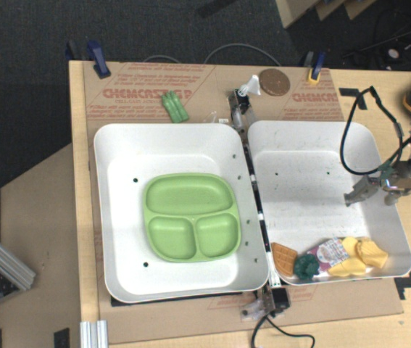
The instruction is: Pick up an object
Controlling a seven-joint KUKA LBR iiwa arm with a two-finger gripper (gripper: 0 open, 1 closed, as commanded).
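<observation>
The desk (60,194) is pale wood, and on it lies a brown cardboard sheet (212,78) printed in red with "CHEMCAST GP" at its far left and again at its far right, the right one partly cut off; on this sheet sit the two white bins, touching along their inner walls. The left bin (118,216), well to the left of the jaws (368,191), holds a green divided plate (191,216) with one long compartment and two smaller ones; the right bin (299,158) lies directly beneath the jaws, which hang over its right side near the wall; whether the jaws are open or closed cannot be told, since they are small and blurred. A black cable (350,136) loops just left of and beyond the jaws. The toy pieces are clustered in the near corner of the right bin, nearer the camera than the jaws and apart from them: yellow pieces (361,256), a pinkish-white wrapped piece (330,251), an orange waffle-like piece (284,257), a dark green piece (306,267). Far left on the cardboard lies a small green object (175,107); a brown disc (274,83) sits beyond the bins.
</observation>
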